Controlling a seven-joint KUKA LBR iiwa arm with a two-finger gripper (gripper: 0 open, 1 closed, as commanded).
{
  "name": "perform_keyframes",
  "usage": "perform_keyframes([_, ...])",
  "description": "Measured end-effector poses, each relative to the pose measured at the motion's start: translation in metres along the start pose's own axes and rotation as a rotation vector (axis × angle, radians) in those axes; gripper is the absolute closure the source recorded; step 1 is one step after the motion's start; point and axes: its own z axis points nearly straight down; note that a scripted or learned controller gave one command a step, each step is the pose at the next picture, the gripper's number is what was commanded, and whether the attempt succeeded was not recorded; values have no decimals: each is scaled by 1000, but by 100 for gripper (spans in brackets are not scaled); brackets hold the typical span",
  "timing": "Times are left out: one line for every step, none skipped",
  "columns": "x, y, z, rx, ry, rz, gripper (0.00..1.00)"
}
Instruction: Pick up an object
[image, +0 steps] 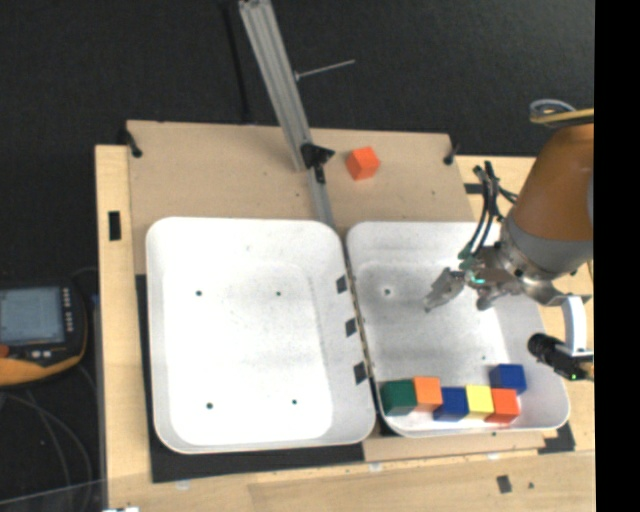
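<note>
Several coloured blocks line the near edge of the right bin (400, 250): a green block (398, 397), an orange block (428, 390), a blue block (451, 403), a yellow block (480, 400), a red block (505, 404) and a second blue block (509, 377). My gripper (463, 294) hangs over the middle of the right bin, well behind the row of blocks. It is open, its fingers spread, with nothing between them. The grey and orange arm comes in from the right.
The left bin (250, 330) lies beside the right one. A lone orange cube (362, 163) rests on the bench behind the bins, next to a slanted metal rail (285, 90). A handheld device (35, 325) sits off the bench at left.
</note>
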Motion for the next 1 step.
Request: perform_keyframes([-19, -26, 120, 8, 0, 4, 0])
